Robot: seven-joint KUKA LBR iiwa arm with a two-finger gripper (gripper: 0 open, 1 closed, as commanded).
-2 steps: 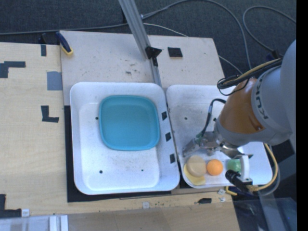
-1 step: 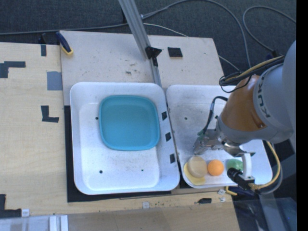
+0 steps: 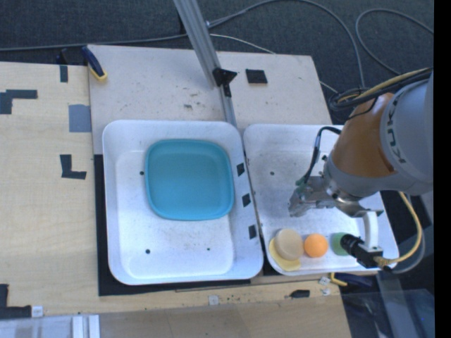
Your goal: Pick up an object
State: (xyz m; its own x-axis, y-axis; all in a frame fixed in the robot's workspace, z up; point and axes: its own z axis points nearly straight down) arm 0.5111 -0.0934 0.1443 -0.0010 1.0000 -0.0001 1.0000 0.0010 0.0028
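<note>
My gripper (image 3: 299,204) hangs low over the middle of the right bin (image 3: 271,162), reaching in from the right under the grey arm with its orange band. Along the bin's near edge lie a round beige object on a yellow base (image 3: 287,246), an orange ball (image 3: 316,245) and a small green object (image 3: 341,244), partly behind a black part of the arm. The gripper stands just above and behind the ball and the beige object. Nothing shows between its tips.
The left bin (image 3: 127,245) holds a square turquoise plate (image 3: 189,179). A grey metal pole (image 3: 204,44) slants down from the top to the gap between the bins. Cables lie on the dark floor at the top right.
</note>
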